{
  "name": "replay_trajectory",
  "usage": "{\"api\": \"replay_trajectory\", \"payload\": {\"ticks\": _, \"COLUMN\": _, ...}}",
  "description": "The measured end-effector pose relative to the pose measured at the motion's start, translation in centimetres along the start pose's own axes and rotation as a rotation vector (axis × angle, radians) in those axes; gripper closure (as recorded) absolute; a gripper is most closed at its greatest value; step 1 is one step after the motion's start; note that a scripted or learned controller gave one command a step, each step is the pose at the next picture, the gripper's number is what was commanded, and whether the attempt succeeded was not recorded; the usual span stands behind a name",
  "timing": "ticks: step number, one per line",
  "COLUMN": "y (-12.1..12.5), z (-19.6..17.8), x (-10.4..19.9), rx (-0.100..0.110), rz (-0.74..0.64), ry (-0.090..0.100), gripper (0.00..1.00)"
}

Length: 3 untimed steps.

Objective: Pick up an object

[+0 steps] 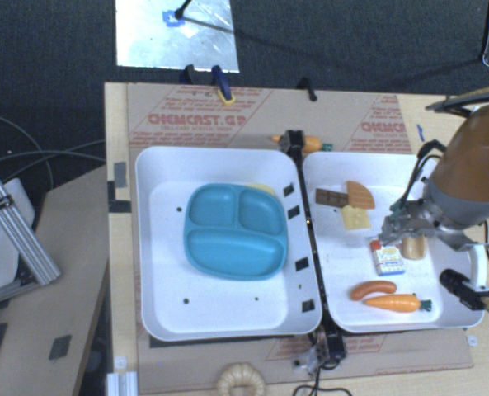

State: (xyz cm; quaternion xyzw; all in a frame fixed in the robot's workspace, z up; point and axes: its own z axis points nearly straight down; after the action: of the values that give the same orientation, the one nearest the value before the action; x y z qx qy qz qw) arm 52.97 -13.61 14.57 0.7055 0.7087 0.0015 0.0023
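In the right bin lie a brown chocolate bar, a tan toast slice, a pale yellow cheese piece, a small white carton, a tan rounded piece, an orange sausage and a carrot. My gripper hangs low over the bin's right half. It is just above the carton and beside the tan piece. Its body hides what lies directly beneath it.
A blue divided plate lies in the left bin, with a yellow item peeking out behind it. The black divider runs between the bins. The arm's orange band looms over the right bin's right edge.
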Motion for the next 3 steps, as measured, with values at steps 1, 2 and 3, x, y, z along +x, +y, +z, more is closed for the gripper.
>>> {"api": "replay_trajectory", "payload": {"ticks": 1, "y": 0.4, "z": -4.3, "x": 0.0, "rx": -0.001, "rz": 0.000, "ry": 0.000, "gripper": 1.00}}
{"api": "replay_trajectory", "payload": {"ticks": 2, "y": 0.6, "z": -8.1, "x": 0.0, "rx": -0.001, "rz": 0.000, "ry": 0.000, "gripper": 1.00}}
{"api": "replay_trajectory", "payload": {"ticks": 3, "y": 0.2, "z": -9.1, "x": 5.5, "rx": 0.002, "rz": -0.005, "ry": 0.003, "gripper": 1.00}}
